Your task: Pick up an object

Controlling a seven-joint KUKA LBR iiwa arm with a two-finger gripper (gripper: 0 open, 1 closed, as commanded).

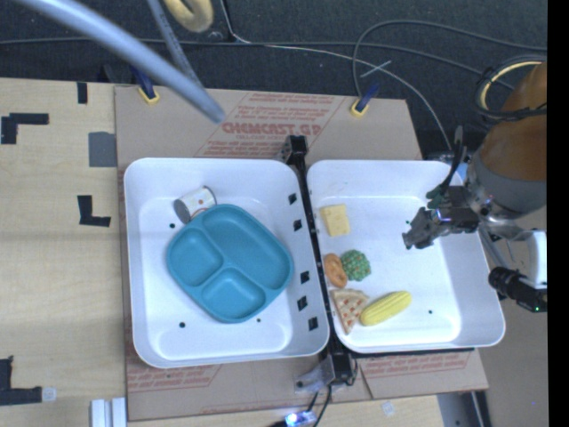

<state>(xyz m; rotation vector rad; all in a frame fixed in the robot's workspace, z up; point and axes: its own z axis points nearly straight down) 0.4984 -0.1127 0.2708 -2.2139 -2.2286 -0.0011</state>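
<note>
The grey arm with the orange band (520, 114) enters from the right side of the camera view and places its dark two-finger gripper (425, 229) above the right shallow white plastic bin (480, 327). The gripper sits over bare bin floor in the upper right part of that bin. Whether the pincer is open or closed cannot be determined at this resolution, and nothing is visible in its grasp.

Candidate objects lie along the left side of the right bin, well apart from the gripper:
- a pale yellow square block resembling cheese (335, 220), nearest the divider;
- a small orange rounded piece (334, 269), touching or just beside a green broccoli-shaped toy (356, 262);
- a tan triangular slice with red spots (348, 306);
- a yellow corn-cob toy (386, 307), just beside the slice.

The left shallow white plastic bin (142, 185) holds a blue three-compartment tray (229, 262) and a small grey-and-white cylinder (194, 203) at the tray's upper left.

Failure risks, as judged from this position:
1. A descent at the present location closes on bare floor, because no object lies beneath the gripper.
2. The orange piece, broccoli, slice and corn are clustered. A finger landing between them may push a neighbour aside or catch two items.
3. The flat cheese block offers little height; the fingers may slide over it.
4. Objects close to the divider wall leave limited clearance, so a finger may strike the bin edge.
</note>
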